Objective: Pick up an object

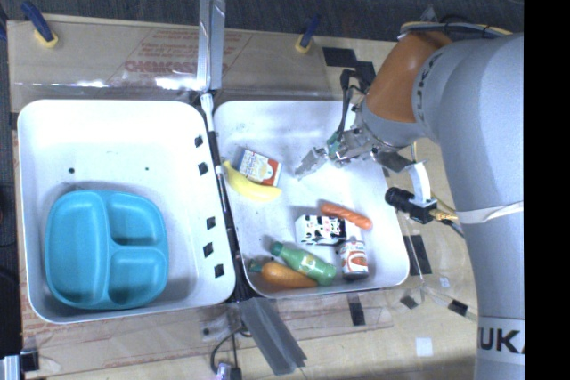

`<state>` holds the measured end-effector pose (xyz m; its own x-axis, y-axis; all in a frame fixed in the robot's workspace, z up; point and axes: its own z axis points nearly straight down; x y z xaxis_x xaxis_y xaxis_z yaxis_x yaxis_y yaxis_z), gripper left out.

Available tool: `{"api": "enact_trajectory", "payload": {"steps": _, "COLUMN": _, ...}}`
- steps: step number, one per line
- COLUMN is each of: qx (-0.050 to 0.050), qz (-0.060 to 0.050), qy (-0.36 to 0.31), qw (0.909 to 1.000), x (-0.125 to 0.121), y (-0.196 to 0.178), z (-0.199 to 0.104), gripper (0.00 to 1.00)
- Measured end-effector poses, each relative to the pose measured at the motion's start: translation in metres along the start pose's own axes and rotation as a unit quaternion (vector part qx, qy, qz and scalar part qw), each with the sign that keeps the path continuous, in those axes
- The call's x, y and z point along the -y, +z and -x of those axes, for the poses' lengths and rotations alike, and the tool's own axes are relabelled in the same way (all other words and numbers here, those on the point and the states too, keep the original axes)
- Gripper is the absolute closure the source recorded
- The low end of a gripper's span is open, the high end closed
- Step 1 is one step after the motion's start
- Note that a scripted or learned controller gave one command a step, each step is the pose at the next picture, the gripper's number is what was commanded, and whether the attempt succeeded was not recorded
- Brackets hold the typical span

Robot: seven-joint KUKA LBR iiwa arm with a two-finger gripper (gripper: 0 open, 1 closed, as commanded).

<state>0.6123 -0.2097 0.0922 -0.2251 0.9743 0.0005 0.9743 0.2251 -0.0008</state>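
Note:
My gripper point(310, 162) hangs over the middle of the right bin point(294, 116), its fingers spread open with nothing between them. To its left lie a small orange carton point(257, 165) and a yellow banana point(250, 186). Below it sit a small carrot point(346, 214), a black-and-white patterned carton point(319, 230), a red can point(354, 258), a green bottle point(305, 262) and an orange carrot-like piece point(283, 276). The gripper touches none of them.
The left bin point(107, 129) holds a blue divided tray point(107, 249). A metal divider point(211, 40) runs between the bins. The grey arm with its orange band point(405, 84) fills the right side.

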Motion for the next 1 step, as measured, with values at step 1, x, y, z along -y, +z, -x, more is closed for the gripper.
{"api": "enact_trajectory", "payload": {"steps": 1, "qx": 0.0, "qz": 0.0, "qy": -0.004, "qw": 1.0, "x": -0.0182, "y": -0.0603, "z": -0.0383, "gripper": 0.0}}
